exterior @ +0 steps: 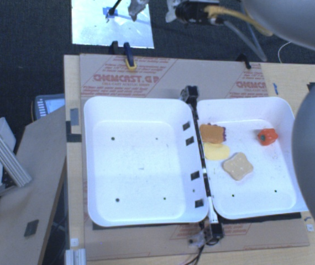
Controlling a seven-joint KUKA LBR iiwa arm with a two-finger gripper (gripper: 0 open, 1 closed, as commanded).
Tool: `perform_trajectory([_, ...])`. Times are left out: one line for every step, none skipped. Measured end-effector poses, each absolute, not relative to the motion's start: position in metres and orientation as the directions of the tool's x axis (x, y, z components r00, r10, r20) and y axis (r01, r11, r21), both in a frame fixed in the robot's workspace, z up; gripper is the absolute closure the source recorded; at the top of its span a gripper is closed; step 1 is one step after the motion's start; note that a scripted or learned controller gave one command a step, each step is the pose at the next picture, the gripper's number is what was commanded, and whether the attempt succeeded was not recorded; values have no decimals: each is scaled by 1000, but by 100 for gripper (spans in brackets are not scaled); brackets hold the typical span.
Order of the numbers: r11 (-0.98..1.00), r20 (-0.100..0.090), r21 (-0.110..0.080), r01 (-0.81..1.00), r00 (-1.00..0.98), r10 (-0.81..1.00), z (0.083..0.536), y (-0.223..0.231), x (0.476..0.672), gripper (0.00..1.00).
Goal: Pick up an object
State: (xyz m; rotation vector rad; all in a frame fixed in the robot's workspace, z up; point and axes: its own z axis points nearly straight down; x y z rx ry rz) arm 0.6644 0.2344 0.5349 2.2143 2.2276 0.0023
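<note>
Four small things are seen in the right bin (pixel 282 106), all lying on its floor. An orange block with a purple edge (pixel 213 133) is set at the bin's left wall, in the far half. A flat yellow piece (pixel 217 152) is laid just on the near side of that block, touching or almost touching it. A tan toast-shaped slice (pixel 238 166) is placed just beside the yellow piece, nearer the bin's middle; whether the two overlap cannot be told. A red-orange piece with a dark green spot (pixel 267 137) is found alone towards the bin's right side, well apart from the other three. Nothing is stacked over any of them.

The left bin (pixel 94 164) is joined to the right bin's left wall by a line of black clips (pixel 193 142). A cardboard sheet with red print (pixel 163 70) is spread under the right bin and beyond its far edge. A shiny metal plate (pixel 91 15) is laid further off, past that sheet.

The grey arm (pixel 312 164) is seen as a large blurred mass over the right bin's right edge and far right corner. The gripper (pixel 152 12) is held well beyond the right bin's far side, over the edge of the metal plate. Its two pale fingers (pixel 138 1) are seen apart, with nothing between them.
</note>
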Motion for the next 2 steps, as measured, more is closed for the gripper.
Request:
perform_trajectory([11,2,4,1000,-11,1000,546,235,664,100])
perform_trajectory([13,1,3,1000,-13,1000,546,235,664,0])
